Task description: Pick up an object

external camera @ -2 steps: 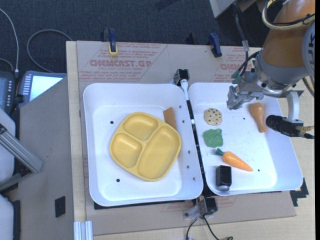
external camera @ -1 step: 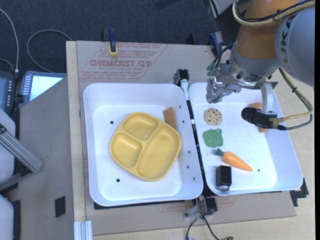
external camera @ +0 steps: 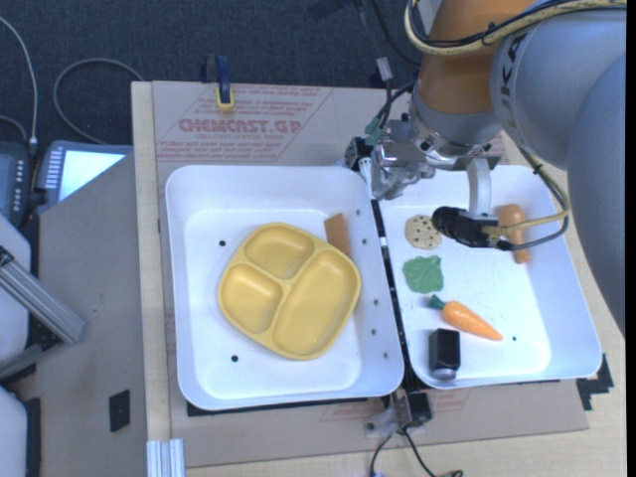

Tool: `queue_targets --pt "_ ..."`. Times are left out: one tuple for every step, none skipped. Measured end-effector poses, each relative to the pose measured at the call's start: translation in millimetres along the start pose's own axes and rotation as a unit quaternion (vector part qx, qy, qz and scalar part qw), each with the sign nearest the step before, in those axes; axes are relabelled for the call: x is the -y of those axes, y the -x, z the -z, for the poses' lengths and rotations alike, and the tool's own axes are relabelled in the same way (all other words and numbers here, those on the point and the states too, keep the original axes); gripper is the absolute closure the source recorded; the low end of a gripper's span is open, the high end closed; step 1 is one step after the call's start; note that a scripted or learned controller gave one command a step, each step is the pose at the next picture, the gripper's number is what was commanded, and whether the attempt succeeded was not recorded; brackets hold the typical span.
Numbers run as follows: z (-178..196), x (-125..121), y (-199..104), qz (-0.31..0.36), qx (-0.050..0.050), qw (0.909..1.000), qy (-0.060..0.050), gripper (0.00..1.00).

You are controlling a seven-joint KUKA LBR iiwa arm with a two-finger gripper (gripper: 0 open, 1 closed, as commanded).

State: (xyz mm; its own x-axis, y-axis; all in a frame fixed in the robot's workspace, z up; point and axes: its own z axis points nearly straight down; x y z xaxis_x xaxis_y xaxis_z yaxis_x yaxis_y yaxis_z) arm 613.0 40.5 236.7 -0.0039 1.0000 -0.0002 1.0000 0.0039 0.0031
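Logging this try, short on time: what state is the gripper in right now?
Gripper: cannot be told from this view. It is over the far end of the rims where the left bin and right bin meet.

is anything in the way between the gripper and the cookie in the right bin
Nothing visible does. The gripper sits at the far left corner of the right bin; the cookie lies just nearer the camera, with bare white bin floor between them.

Plate (external camera: 288, 291) yellow; carrot (external camera: 471, 319) orange; leaf (external camera: 424, 273) green; cookie (external camera: 422, 231) tan, dark-speckled; block (external camera: 444, 353) black; bins (external camera: 189, 276) white.
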Motion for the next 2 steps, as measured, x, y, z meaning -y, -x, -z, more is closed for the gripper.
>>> queue_targets --pt "4.7 -10.3 -47.5 0.000 0.000 1.0000 0.000 1.00" --pt "4.6 -9.9 -45.1 -0.001 0.000 1.0000 -0.001 0.00"
